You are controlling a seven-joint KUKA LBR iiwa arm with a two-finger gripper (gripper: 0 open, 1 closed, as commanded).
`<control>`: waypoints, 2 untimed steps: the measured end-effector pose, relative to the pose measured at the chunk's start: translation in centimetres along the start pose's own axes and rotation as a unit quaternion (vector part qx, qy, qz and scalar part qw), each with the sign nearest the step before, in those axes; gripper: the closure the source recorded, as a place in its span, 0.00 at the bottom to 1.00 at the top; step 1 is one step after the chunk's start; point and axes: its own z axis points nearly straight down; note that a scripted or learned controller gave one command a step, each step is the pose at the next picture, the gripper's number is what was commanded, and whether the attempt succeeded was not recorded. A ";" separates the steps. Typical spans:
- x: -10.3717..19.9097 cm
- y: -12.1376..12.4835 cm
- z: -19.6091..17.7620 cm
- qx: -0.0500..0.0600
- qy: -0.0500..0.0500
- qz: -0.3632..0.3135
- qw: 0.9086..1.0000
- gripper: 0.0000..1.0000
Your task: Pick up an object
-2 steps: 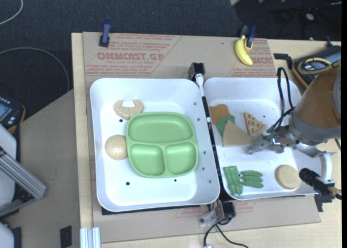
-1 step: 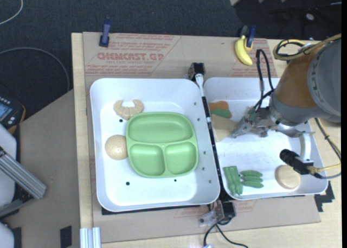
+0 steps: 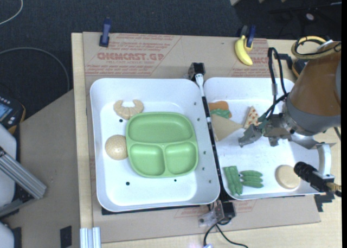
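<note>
My gripper (image 3: 250, 136) hangs over the middle of the right bin (image 3: 260, 88), reaching in from the right below the orange band of the arm (image 3: 320, 92). Just left of it lies a tan wedge (image 3: 225, 128), and a speckled tan slice (image 3: 251, 116) sits just behind it. An orange and green piece (image 3: 219, 109) lies further back left. Green pea pods (image 3: 243, 178) and a round beige bun (image 3: 286, 177) lie near the bin's front wall. I see nothing held in the gripper.
The left bin (image 3: 103, 133) holds a green divided plate (image 3: 161, 144), a croissant-shaped piece (image 3: 128, 108) and a round bun (image 3: 115, 147). A banana (image 3: 243, 52) lies on the board behind the right bin. Black cables (image 3: 276, 73) hang beside the arm.
</note>
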 end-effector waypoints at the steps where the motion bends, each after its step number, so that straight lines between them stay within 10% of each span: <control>1: -0.2 0.1 -0.5 0.002 -0.001 0.001 1.000 1.00; 2: 3.6 -1.4 0.7 0.004 0.001 0.000 1.000 1.00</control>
